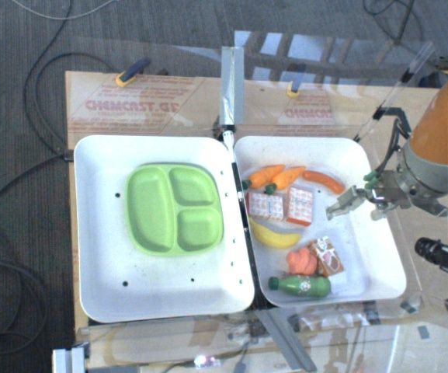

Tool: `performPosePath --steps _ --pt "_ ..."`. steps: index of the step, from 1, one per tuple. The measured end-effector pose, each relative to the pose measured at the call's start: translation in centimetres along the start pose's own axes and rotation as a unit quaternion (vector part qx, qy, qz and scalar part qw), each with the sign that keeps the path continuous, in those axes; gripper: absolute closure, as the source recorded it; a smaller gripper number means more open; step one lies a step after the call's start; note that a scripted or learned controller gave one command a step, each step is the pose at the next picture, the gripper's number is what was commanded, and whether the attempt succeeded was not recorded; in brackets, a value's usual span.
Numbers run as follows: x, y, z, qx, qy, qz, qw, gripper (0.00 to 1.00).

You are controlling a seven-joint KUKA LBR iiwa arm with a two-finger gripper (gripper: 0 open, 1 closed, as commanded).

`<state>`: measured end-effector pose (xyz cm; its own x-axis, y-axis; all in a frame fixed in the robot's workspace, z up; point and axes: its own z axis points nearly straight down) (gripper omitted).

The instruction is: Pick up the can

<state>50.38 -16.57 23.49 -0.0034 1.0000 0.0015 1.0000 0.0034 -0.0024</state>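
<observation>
At the near edge of the right bin (379, 286) a green bottle (300, 286) lies on its side, cap toward the left. Just behind it sit a red strawberry-like piece (302, 261) and a small patterned box (328, 258), touching each other. Farther in, a yellow banana (274, 235) lies by the bin's left wall, and right behind it two red-and-white packs (283, 206) lie side by side, the left one touching the banana. Whether one of these packs is the can cannot be told; nothing in the bin reads clearly as a can.

Level with the packs, toward the bin's right edge, the gripper (361, 207) hangs over bare white floor, its two fingers apart with nothing between them. One finger (342, 205) points toward the right-hand pack but stays clear of it. The grey arm (429, 169) with its orange band comes in over the bin's right wall.

Beyond the packs, near the far edge, two orange carrots (274, 177) lie crossed, and a reddish sausage (323, 181) lies just beside them.

The left bin (99, 278) holds a green divided tray (175, 209) at its middle.

On the far edge of the bench (92, 111), a metal post (231, 84) stands behind the gap between the bins, with a yellow-and-blue clamp (132, 71) toward the far left corner.
</observation>
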Motion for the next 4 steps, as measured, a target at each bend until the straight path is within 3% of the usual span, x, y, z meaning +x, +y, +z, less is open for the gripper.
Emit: performPosePath --steps 1,2,3,4 --pt "3.7 -1.7 13.8 -0.002 -0.001 0.016 0.9999 0.0" --pt "-3.9 -0.5 14.4 -0.006 0.004 0.065 0.9979 0.0" --pt "2.6 0.4 12.6 0.001 0.0 0.272 0.9624 0.0" --pt "2.7 0.3 11.9 0.003 0.0 0.27 0.9628 1.0"
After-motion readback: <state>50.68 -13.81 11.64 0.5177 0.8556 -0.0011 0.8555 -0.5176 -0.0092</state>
